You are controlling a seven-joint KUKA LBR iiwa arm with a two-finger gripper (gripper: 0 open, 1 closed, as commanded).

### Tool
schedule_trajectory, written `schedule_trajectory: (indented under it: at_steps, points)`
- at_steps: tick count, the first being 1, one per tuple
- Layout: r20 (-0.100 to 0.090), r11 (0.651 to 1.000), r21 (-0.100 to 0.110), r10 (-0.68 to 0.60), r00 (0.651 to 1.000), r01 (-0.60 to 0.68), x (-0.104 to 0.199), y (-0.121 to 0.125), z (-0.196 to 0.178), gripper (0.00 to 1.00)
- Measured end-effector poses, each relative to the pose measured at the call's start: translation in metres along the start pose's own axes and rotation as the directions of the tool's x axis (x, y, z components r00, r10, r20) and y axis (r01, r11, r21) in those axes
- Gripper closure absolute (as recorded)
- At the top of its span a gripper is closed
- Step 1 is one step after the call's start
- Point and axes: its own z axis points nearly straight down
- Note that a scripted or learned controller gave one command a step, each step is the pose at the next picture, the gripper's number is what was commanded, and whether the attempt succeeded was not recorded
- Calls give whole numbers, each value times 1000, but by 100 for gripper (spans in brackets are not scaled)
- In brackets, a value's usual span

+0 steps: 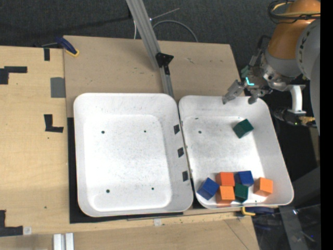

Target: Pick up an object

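Two white bins on the bench, blocks in the right one

The shallow white plastic left bin [125, 108] sits beside the right bin [208, 139]; along its near edge cluster a blue cube [208, 188], orange cubes [226, 179] and a green one [241, 191], while a dark green block [242, 127] lies alone below the hand [240, 94], fingers spread, holding nothing

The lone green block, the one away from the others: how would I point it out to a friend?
Look in the right bin, the one nearest the arm. The green block lies alone in its upper half, below the gripper. Every other block is bunched along the bin's near edge.
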Motion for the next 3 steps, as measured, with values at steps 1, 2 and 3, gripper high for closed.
schedule_trajectory:
  at_steps: [1, 2, 3]
  points:
    - [2, 1000, -4, -1, 1000, 1, 0, 1, -3, 0]
    - [2, 1000, 1, 0, 1000, 0, -4, -2, 61, 0]
    - [2, 1000, 0, -1, 1000, 1, -3, -3, 115, 0]
